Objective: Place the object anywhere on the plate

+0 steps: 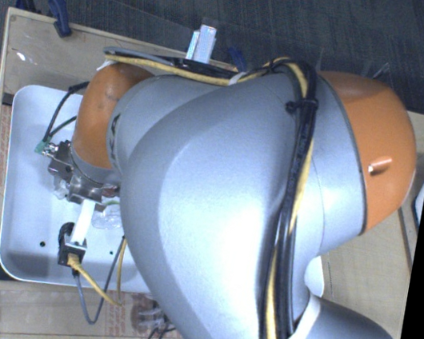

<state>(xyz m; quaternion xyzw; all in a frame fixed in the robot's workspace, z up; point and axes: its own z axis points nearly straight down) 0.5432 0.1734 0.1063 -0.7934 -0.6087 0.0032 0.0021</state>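
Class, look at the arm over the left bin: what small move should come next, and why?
Probably a short lift straight up. The arm hides most of the white bin, and the tool sits low over its floor, so neither an object nor a plate can be made out.

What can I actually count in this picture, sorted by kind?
Robot arm: 1
Gripper: 1
White bin: 1
Blue clamps at the bench's far edge: 2
Yellow cable along the arm: 1
Total: 6
The arm covers most of the bench, so anything beneath it can't be counted.
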